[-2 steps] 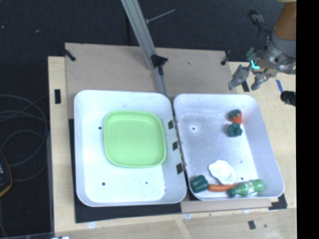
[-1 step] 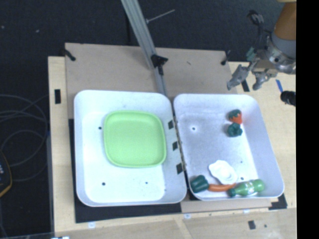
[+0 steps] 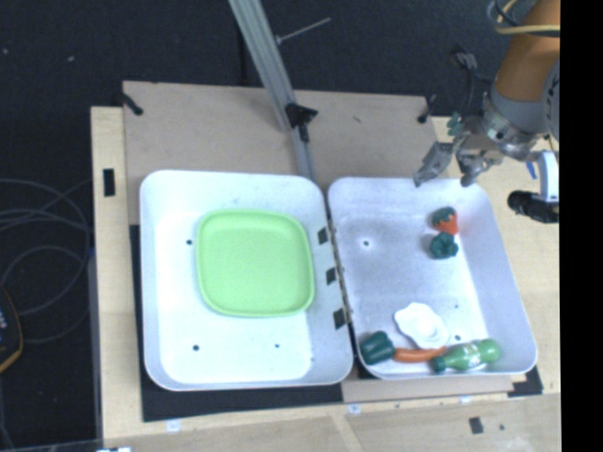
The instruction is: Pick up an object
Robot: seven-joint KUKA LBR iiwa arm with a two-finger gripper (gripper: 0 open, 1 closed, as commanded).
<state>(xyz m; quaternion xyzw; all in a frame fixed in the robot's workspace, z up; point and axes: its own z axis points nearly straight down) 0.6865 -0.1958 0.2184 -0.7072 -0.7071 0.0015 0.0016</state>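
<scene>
- The gripper (image 3: pixel 450 172) hangs over the far edge of the right bin (image 3: pixel 504 252), its 2 fingers spread apart with nothing between them, ready to drop around something.
- Nearest below it sit a small orange-and-green toy (image 3: pixel 445 219) and a dark green lump (image 3: pixel 443 246), touching each other in the far right part of that bin. I judge these the likeliest things to pick up, since they lie closest to the open fingers.
- Along the near wall lie a white piece (image 3: pixel 420 324), a dark green block (image 3: pixel 375 347), an orange stick (image 3: pixel 415 354) and a green bottle (image 3: pixel 466 355), crowded together, which would make a clean grasp harder.
- The left bin (image 3: pixel 170 281) carries a light green plate (image 3: pixel 254 263) lying flat in its middle, well apart from the gripper.
</scene>
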